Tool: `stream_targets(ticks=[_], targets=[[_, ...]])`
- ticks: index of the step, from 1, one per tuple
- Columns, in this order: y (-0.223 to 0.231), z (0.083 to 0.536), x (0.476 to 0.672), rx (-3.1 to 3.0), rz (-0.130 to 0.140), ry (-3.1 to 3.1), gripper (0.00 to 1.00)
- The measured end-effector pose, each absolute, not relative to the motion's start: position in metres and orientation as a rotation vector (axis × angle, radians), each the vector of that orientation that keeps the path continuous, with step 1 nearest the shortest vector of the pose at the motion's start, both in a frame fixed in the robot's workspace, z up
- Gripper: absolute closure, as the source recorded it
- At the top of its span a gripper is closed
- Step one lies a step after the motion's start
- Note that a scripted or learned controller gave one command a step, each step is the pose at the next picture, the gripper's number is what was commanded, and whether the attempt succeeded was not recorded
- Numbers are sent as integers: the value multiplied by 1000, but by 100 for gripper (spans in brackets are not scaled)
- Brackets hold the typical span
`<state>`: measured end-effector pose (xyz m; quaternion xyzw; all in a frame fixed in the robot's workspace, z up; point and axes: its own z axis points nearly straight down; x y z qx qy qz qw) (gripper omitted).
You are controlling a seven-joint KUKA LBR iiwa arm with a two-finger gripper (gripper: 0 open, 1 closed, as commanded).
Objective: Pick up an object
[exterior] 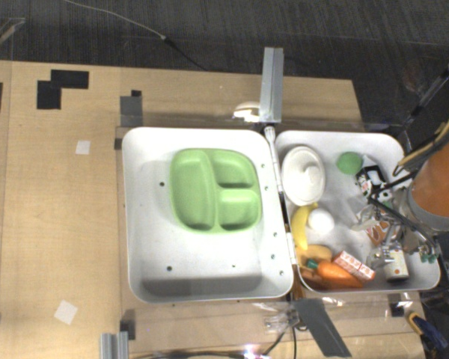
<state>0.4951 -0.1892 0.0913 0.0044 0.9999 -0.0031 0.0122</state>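
Camera view: left bin (pixel 146 275) holding green divided tray (pixel 213 189), bare white floor around it. Right bin (pixel 389 142) crowded: white bowl (pixel 303 174), green disc (pixel 349 162), banana (pixel 300 226), white ball (pixel 320 221), carrot (pixel 337 274), red-white packet (pixel 355 265), print unreadable. Gripper (pixel 380 226) low over right half; finger state impossible to tell. Wooden bench (pixel 52 223), dark floor beyond.

Arm (pixel 441 189) cut off at right edge.

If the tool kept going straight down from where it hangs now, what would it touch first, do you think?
Probably the bare white floor of the right bin, since the tool hangs over a gap between the white ball and the small box; depth is hard to judge.
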Motion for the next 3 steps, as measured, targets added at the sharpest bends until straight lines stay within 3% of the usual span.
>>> stream_targets(ticks=[3], targets=[[-198, 91, 494, 196, 0, 3114, 0]])
